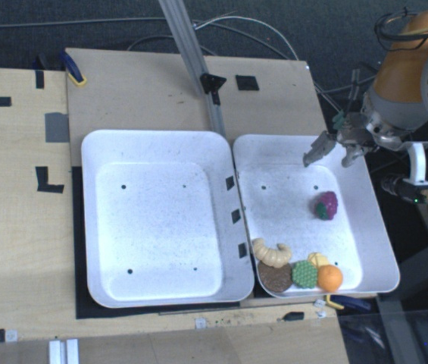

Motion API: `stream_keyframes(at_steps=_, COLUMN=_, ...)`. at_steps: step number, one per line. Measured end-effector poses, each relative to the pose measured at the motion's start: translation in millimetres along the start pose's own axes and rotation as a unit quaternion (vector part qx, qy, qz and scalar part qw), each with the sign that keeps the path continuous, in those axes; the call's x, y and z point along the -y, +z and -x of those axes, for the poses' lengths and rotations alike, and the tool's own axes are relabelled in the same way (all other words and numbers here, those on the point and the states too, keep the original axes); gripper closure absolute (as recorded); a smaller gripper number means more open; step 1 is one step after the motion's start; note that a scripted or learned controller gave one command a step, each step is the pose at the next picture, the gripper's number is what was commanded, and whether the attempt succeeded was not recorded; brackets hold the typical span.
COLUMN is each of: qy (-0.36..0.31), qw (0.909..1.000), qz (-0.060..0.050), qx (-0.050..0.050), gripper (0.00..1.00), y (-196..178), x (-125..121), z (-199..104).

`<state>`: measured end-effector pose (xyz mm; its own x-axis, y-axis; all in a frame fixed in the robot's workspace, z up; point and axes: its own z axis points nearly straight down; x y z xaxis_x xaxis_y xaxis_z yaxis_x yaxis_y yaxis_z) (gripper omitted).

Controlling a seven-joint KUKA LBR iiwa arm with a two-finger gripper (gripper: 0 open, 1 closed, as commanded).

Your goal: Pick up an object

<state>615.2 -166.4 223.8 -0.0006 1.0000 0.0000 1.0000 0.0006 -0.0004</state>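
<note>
Floor: dark grey carpet [289, 6] runs behind the table, with thin cables [251, 29] looping across it.
Table: pale wood-toned boards [17, 218] with black tape marks [45, 180] on the left part, and a plain tan panel [138, 89] behind the bins.
Pole: a grey metal bar [187, 44] slants down from the top edge to a black bracket [213, 83] just behind the two bins.
Clip: a blue and yellow clamp [73, 70] sits at the tan panel's far left corner.
Left bin: shallow white tray [92, 203], speckled floor.
Right bin: white tray [365, 203] touching the left one, black tabs along the seam.
Purple object: a purple and green piece [325, 205] lies alone toward the right middle of the right bin.
Near cluster: a cream curved piece [273, 252], a brown round one [276, 277], a green one [303, 274], a small yellow one [318, 260] and an orange ball [330, 278] crowd the right bin's near edge, touching one another.
Arm: grey with an orange band [407, 59], reaching in from the right.
Gripper: the gripper [333, 150] hangs over the right bin's far right part, fingers spread apart with nothing between them, well apart from the purple object.
</note>
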Motion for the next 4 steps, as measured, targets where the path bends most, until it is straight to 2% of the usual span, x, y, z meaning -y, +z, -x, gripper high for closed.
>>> stream_keyframes(at_steps=1, qy=0.001, qw=1.0, qz=-0.002, qx=0.0, gripper=0.0, y=137, x=70, z=-1)
stream_keyframes(at_steps=2, qy=0.0, qw=1.0, qz=0.003, qx=0.001, gripper=0.0, y=47, x=45, z=31)
stream_keyframes(at_steps=3, qy=-0.001, qw=1.0, qz=0.001, qx=0.0, gripper=0.0, y=11, x=56, z=2)
stream_keyframes(at_steps=4, qy=0.001, qw=1.0, qz=-0.001, qx=0.0, gripper=0.0, y=136, x=85, z=3)
